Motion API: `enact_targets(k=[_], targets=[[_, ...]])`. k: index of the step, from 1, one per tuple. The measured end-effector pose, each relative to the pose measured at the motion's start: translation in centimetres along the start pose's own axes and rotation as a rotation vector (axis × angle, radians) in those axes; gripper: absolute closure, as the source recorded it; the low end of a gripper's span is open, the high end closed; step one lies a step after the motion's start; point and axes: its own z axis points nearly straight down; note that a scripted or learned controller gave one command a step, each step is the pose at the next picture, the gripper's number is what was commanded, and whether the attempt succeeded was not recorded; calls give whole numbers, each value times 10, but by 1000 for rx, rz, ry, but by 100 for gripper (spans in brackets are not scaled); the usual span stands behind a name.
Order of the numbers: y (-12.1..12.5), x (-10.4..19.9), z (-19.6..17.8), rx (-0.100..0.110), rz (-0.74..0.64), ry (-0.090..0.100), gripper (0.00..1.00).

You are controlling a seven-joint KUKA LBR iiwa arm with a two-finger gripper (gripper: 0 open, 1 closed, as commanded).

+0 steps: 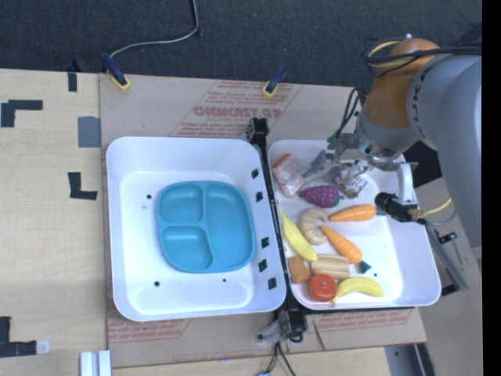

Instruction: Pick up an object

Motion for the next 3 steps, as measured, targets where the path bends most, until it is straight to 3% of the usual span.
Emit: enact_targets(k=[1, 2, 3], targets=[[-46, 24, 49, -5, 0, 0, 0], [-1, 26, 49, -8, -1, -1, 0], [-1, 26, 40, -4, -1, 0, 100]])
